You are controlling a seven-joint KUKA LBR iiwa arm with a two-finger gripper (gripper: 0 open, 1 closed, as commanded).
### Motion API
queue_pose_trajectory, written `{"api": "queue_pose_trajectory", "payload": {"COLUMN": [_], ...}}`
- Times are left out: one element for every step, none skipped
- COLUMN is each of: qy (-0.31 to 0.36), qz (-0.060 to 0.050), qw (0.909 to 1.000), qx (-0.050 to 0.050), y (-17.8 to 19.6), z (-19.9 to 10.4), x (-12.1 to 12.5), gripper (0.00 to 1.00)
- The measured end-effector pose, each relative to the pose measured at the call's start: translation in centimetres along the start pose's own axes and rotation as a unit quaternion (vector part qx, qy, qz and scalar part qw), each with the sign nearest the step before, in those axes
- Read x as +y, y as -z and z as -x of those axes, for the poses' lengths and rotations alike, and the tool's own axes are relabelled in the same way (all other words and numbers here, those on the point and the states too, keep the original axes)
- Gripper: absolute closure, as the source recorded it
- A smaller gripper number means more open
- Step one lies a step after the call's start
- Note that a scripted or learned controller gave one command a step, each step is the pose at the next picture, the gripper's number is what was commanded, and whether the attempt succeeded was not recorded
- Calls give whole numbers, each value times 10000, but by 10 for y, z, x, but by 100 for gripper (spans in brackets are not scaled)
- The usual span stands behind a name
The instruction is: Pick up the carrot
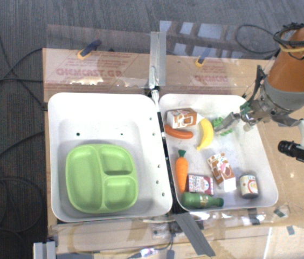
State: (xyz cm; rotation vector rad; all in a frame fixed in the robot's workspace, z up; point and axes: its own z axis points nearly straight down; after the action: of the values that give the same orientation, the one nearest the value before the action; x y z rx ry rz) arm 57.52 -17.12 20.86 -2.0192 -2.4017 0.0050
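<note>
From above, two shallow white plastic bins sit side by side on the bench. The left bin (95,106) carries a lime-green divided plate (102,177) with three compartments, lying toward its near left corner. The right bin (264,161) holds the rest. The orange carrot with a green top (181,169) lies near that bin's left wall, roughly lengthwise, its green end pointing away from the near rim. Beyond it rests a reddish sausage (179,133), and just past that a small brown-and-white carton (182,118). A yellow banana (205,133) lies to the right of the sausage. Close to the carrot's lower end are a dark red packet (199,184) and a green bottle (202,200) lying on its side along the near rim. A white-and-brown milk carton (221,172) and a small tin can (248,185) sit further right.

The grey two-finger gripper (226,123) reaches in from the right, low over the bin's far right part, well apart from the carrot. Whether its fingers are parted or closed I cannot tell.
</note>
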Motion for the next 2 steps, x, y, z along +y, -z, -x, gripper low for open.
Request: {"api": "queue_pose_trajectory", "payload": {"qy": [-121, 1328], "qz": [-3, 126], "qw": [9999, 9910], "qx": [6, -109], "y": [-96, -117], "z": [-76, -78], "x": [-25, -73], "gripper": [0, 0]}}
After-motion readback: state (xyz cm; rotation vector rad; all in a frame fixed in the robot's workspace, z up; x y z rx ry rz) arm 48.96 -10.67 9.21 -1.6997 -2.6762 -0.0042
